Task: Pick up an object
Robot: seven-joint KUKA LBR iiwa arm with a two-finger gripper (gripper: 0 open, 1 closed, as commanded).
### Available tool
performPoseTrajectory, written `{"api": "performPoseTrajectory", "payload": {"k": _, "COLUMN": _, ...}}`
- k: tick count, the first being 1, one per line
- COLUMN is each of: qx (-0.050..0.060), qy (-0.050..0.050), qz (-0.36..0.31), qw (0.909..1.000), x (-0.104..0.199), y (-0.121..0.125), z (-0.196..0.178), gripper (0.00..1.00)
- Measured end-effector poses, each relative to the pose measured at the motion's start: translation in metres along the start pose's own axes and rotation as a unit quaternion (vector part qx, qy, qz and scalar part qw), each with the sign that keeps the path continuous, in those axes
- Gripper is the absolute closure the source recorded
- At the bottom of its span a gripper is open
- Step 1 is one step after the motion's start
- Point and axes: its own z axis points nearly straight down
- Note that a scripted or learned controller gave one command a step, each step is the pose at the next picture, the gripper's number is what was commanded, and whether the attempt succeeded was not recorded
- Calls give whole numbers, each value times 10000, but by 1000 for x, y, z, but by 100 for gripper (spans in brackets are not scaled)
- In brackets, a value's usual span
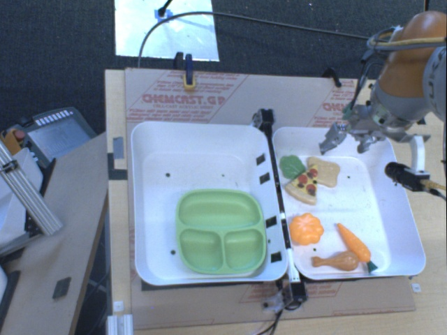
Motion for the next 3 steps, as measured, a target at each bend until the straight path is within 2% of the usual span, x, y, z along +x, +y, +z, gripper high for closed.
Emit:
{"api": "performPoseTrajectory", "payload": {"k": 1, "qx": -64, "qy": -7, "qz": -11, "qw": 10000, "x": 0, "y": 3, "z": -8, "gripper": 0}}
{"api": "performPoseTrajectory", "payload": {"k": 2, "qx": -54, "qy": -9, "qz": -10, "qw": 10000, "x": 2, "y": 8, "z": 53, "gripper": 0}}
{"api": "performPoseTrajectory", "payload": {"k": 3, "qx": -57, "qy": -9, "qz": -9, "qw": 10000, "x": 3, "y": 9, "z": 94, "gripper": 0}}
